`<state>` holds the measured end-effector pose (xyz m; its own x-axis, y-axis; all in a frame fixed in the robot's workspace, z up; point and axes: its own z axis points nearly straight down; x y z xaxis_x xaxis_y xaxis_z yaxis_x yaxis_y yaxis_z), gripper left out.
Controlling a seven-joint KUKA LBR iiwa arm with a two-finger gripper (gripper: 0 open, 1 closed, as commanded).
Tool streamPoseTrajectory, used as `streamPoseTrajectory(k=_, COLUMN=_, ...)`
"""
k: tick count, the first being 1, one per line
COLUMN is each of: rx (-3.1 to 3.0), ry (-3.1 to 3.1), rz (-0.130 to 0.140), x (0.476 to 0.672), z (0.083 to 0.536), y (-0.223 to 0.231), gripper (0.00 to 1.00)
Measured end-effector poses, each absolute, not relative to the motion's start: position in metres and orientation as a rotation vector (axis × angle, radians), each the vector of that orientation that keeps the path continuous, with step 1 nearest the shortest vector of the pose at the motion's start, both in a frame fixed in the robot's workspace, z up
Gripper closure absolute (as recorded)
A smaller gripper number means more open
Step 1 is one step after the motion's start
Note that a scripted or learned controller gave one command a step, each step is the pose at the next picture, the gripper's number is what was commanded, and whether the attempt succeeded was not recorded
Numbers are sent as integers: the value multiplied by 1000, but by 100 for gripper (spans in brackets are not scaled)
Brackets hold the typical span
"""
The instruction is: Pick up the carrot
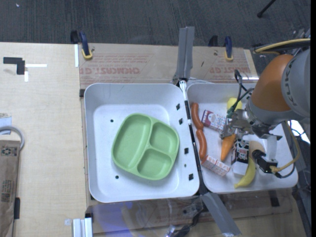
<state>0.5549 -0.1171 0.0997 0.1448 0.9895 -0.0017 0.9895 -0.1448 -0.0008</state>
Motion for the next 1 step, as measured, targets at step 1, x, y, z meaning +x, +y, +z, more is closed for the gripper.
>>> streamPoseTrajectory(k=1, rx=2345, ry=2093, rz=-6, x=614, z=195, y=-121, gripper=100)
